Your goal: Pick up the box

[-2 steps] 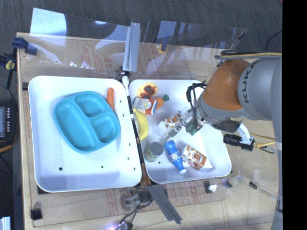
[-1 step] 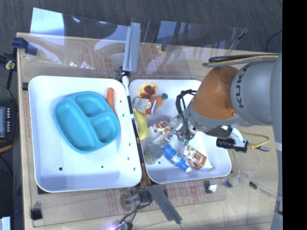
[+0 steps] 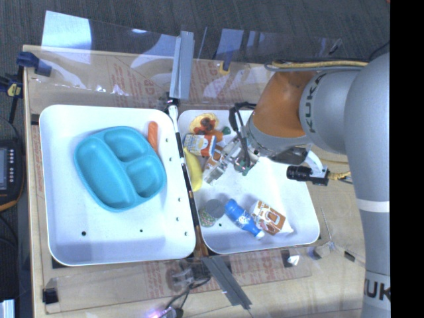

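The jaws [image 3: 225, 161] hang low over the upper-left part of the right bin [image 3: 301, 207], at the end of one grey arm [image 3: 358, 111] with an orange band [image 3: 281, 108] above the wrist. Whether the jaws are apart or together cannot be told; the metal tip is a blur of shiny parts against the clutter below.

There are two white bins on the counter [image 3: 126, 78]. In the right one, just up and left of the jaws and nearly touching them, lies one small box [image 3: 199, 143] with orange and white print, flat on the bin floor. Above that box, near the bin's top rim, sits one round orange-and-yellow item [image 3: 207, 122], too small to name. Directly left of the jaws, along the bin's left wall, lies one yellow banana [image 3: 193, 169]. Below the jaws, a little apart, rests one grey round lid-like object [image 3: 212, 210]. Just right of it is one blue bottle [image 3: 240, 218], tilted on its side, and touching that bottle on its right is a second box, a brown-and-white carton [image 3: 270, 217], lying at a slant near the bottom rim.

Well to the left of the jaws, the left bin [image 3: 59, 230] holds one blue divided tray [image 3: 120, 167] with three compartments, and one orange carrot [image 3: 153, 135] lies just beside the tray's upper right edge, near the wall between the bins.
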You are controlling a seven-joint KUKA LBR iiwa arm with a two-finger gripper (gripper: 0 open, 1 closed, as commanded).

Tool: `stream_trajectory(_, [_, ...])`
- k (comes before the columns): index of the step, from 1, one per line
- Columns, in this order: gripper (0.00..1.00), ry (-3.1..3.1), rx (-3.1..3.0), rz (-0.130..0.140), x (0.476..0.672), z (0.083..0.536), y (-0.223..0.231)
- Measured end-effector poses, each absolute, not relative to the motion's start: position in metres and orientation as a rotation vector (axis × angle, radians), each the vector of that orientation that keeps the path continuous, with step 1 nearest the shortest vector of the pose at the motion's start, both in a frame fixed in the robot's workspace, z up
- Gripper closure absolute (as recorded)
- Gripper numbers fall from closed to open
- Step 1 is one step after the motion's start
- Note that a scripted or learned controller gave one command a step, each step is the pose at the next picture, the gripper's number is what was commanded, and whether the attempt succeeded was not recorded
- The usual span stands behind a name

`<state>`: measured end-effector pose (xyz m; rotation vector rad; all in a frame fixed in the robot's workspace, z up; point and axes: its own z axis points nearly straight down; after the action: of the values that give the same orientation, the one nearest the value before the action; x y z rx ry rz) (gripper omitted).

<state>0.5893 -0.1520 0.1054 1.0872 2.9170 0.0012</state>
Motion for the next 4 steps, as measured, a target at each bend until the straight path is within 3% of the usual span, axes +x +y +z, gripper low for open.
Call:
stream_trajectory(1, [0.00, 2.983, 0.970, -0.009, 0.639, 0.104, -0.152])
stream_trajectory(2, [1.00, 2.976, 0.962, -0.009, 0.642, 0.117, -0.152])
stream_trajectory(3, [0.00, 2.978, 0.960, -0.006, 0.642, 0.117, -0.151])
stream_trajectory(4, [0.00, 2.988, 0.890, 0.001, 0.649, 0.105, -0.149])
